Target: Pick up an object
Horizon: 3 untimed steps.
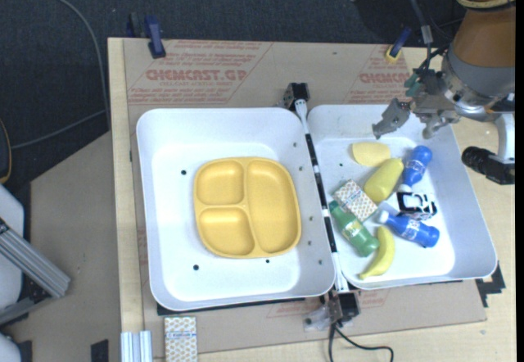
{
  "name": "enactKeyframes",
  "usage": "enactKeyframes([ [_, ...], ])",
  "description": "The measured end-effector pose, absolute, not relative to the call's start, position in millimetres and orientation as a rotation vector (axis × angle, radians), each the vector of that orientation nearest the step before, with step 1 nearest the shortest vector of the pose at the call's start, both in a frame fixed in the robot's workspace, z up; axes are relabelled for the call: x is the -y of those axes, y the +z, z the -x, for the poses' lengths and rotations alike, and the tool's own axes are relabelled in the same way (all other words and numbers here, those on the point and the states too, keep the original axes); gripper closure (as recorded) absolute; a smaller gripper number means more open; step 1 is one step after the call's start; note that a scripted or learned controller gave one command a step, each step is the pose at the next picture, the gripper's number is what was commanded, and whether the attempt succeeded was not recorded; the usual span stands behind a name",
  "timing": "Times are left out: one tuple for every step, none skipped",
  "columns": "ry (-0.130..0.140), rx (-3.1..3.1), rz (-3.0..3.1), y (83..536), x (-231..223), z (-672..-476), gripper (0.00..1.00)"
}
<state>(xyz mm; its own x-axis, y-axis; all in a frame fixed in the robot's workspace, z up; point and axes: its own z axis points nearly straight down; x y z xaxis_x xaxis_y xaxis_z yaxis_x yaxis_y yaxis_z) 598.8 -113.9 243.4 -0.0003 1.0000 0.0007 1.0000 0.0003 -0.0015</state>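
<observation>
R bin | end effector open, above | objs just below

Yellow tray in left bin, pincer, seemingly empty, above right bin's clutter

From my remote seat I read red print on the brown board under the bins — "CHEMCAST GP" at about eleven o'clock, and the same lettering again, partly cut off, near one o'clock. I can't make out other labels.
</observation>
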Motion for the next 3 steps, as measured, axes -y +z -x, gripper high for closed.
enactKeyframes([
  [-0.014, 2.236, 2.233, 104, 120, -602.7, 0.0],
  [-0.014, 2.235, 2.237, 95, 133, -596.2, 0.0],
  [0.0, 2.221, 2.223, 85, 125, -568.8, 0.0],
])
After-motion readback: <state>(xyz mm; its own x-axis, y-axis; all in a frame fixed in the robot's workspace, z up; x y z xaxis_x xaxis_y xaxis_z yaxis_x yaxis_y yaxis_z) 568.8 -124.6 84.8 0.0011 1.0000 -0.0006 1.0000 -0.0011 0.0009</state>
